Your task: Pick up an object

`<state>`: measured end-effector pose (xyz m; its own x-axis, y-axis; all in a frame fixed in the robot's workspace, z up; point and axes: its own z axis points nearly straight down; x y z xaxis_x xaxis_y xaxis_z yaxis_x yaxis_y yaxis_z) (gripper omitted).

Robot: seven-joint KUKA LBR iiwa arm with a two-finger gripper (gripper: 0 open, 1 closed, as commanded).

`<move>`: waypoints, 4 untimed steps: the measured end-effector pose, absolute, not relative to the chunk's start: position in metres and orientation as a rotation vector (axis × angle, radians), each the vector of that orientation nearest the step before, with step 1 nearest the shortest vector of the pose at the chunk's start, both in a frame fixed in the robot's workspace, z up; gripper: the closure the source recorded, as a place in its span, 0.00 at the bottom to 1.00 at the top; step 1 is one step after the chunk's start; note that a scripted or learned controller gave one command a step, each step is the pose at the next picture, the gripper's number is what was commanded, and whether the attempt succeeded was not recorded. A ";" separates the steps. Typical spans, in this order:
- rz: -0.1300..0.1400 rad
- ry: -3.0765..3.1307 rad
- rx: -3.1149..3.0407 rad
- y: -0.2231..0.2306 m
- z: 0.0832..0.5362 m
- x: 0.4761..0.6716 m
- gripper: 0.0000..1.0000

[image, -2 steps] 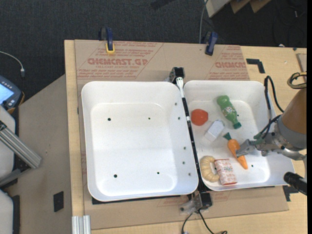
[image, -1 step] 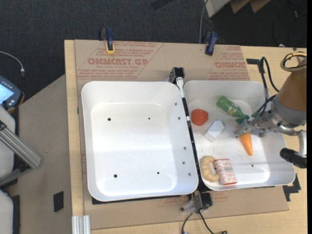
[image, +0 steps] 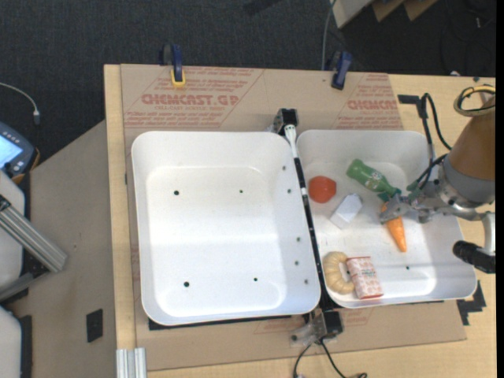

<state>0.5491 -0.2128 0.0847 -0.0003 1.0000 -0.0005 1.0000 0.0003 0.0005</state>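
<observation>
Step in hand judged to be the approach to a grasp: gripper [image: 396, 208] low in the right bin [image: 429, 252], at or just above the thick end of the carrot [image: 397, 234]. Cannot tell how far open, nor whether anything is held; contact with the carrot not confirmed. Recommended for a sound grasp: centre over the thick upper part rather than the narrow tip, close across the short axis, then lift straight up and check for slip before moving off. Worth watching the bottle [image: 372, 178], just beside the gripper on the far side, and the white block [image: 346, 209] near to the left; a skewed descent could nudge either one. Carrot noted as a short orange cone, lying flat on the bin floor, thick end toward the gripper and tip pointing toward the near rim, apart from its neighbours. Surface smooth and tapered, so probably prone to squirting out under a pinch near the tip. Also in the same bin: red ball [image: 321, 188], pink carton [image: 365, 277] touching a pale bread ring [image: 337, 272].
</observation>
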 end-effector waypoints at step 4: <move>0.000 2.221 2.221 -0.213 0.085 0.549 0.00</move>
<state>0.5491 -0.2129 0.0847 -0.0003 1.0000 -0.0006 1.0000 0.0003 0.0004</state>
